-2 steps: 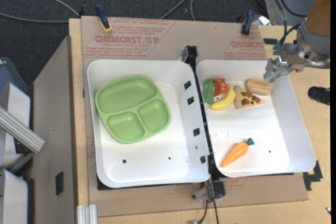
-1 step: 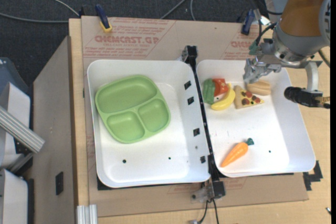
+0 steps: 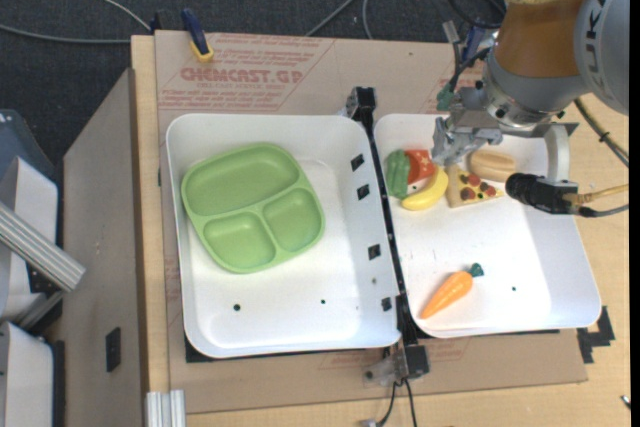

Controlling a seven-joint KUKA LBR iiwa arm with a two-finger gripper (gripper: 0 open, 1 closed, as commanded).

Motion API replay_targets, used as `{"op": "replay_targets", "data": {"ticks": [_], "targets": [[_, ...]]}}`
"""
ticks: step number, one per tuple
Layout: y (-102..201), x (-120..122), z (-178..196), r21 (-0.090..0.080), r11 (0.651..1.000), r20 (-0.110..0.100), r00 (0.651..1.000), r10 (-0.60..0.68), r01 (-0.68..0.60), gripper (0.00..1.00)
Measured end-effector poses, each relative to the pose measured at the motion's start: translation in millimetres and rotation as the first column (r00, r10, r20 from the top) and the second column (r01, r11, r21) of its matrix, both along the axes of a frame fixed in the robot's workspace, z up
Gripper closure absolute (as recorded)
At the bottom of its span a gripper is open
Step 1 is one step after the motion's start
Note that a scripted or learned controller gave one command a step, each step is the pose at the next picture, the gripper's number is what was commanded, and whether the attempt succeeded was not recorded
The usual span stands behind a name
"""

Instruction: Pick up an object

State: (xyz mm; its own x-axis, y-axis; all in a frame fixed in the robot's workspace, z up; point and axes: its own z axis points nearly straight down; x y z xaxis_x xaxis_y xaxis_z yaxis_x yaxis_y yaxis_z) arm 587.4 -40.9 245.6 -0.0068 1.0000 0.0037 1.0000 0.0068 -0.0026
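Observation:
My gripper [image 3: 452, 147] reaches into the far part of the right bin [image 3: 520, 265], just above a cluster of toy food. Under and beside it lie a yellow banana [image 3: 425, 194], a red and green pepper [image 3: 407, 170], a pizza slice [image 3: 472, 189] and a tan bread piece [image 3: 492, 161]. An orange carrot [image 3: 447, 291] with a green top lies alone near the bin's front. Nothing is visibly held.
The left bin [image 3: 330, 315] holds a green divided plate [image 3: 251, 205]. A black divider with clips [image 3: 375, 205] runs between the bins. A black cable connector [image 3: 540, 190] hangs over the right bin's right side. Cardboard [image 3: 250, 65] lies behind the bins.

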Motion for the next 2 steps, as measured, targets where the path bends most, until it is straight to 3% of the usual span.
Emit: {"op": "replay_targets", "data": {"ticks": [1, 2], "targets": [[51.6, -9.8, 3.4, 0.000, 1.000, 0.000, 1.000, 0.000, 0.000, 1.00], [101.0, -19.0, -20.3, -0.001, 1.000, -0.003, 1.000, -0.001, 0.001, 1.00]]}}
